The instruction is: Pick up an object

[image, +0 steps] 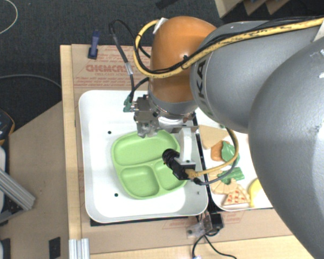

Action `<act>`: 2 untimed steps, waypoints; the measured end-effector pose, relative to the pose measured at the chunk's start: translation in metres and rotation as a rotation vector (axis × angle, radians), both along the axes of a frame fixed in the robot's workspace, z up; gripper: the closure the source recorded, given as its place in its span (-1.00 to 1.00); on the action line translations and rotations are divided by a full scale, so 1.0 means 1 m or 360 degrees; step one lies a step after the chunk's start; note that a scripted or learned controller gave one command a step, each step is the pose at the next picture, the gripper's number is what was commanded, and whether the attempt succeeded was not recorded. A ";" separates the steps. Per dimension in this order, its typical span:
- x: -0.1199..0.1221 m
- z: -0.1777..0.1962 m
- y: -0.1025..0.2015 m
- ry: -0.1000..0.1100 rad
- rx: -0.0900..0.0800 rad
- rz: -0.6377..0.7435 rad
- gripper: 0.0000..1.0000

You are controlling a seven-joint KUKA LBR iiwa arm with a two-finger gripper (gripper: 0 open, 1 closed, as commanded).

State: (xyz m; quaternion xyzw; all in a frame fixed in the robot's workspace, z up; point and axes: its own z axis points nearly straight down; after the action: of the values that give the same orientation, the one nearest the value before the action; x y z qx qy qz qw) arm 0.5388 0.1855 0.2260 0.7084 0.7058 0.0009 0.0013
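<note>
— Dark floor surrounds the desk [70, 144]; where does the pick stand?
— Not done, I judge. The end effector [151, 127] sits low at the far rim of the green tray [137, 166], which lies flat in the left bin [94, 161].
— Gripping it?
— Fingers hidden; I cannot tell. Closing and lifting remain.

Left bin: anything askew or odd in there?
The green divided plastic tray lies skewed in the shallow white left bin, rotated against its walls, with the tool over its upper edge. No spill or damage visible.
</note>
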 end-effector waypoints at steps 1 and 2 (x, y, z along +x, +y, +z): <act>0.000 0.271 0.019 -0.0027 0.0014 0.0011 1.00; -0.010 0.092 0.021 0.0033 -0.0009 0.0004 1.00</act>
State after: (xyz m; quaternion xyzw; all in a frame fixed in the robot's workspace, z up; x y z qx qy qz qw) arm 0.5291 0.2067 0.3184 0.7074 0.7067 -0.0086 -0.0040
